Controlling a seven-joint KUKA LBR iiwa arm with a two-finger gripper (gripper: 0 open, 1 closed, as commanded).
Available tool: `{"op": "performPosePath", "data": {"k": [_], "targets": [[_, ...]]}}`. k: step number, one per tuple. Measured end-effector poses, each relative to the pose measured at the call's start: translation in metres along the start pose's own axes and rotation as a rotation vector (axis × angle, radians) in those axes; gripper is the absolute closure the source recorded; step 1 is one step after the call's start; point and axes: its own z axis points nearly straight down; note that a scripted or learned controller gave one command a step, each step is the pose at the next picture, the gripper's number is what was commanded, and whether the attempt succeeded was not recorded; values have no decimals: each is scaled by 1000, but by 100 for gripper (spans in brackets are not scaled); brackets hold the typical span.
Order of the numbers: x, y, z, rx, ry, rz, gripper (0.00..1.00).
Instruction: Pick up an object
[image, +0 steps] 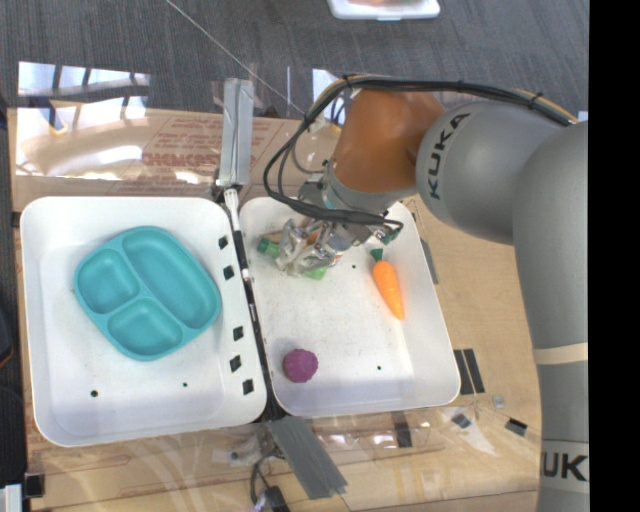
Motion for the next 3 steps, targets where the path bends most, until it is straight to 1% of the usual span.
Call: {"op": "performPosePath", "data": {"k": [1, 2, 3], "targets": [[1, 0, 10, -1, 4, -120, 100], [-2, -1, -2, 3, 0, -122, 100], [13, 9, -102, 1, 2, 65, 100]]}}
